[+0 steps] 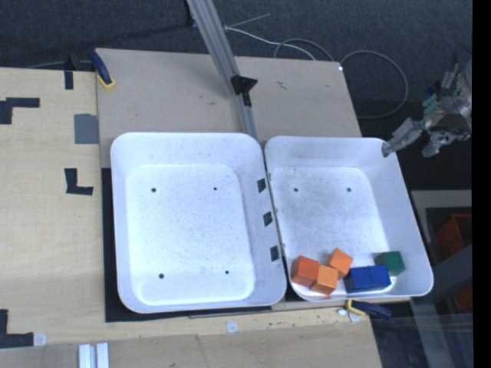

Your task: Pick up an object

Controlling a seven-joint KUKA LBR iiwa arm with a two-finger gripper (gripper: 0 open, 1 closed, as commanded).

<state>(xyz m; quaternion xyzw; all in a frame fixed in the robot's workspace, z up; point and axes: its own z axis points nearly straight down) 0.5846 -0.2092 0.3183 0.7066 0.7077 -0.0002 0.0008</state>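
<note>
Several small blocks lie in the front right corner of the right bin (399, 182): three orange cubes (306, 270), (341, 261), (326, 280), a blue block (367, 279) and a green block (391, 261). My gripper (409, 146) hangs over the bin's far right corner, just outside its rim, far from the blocks. Its two fingers stand open and hold nothing.
The left bin (123, 205) sits beside the right one, the two rims touching. A slanted metal pole (219, 41) rises behind the bins. Cables (368, 60) lie on the dark floor behind the bench. A blue and yellow clamp (102, 69) sits at the board's far left corner.
</note>
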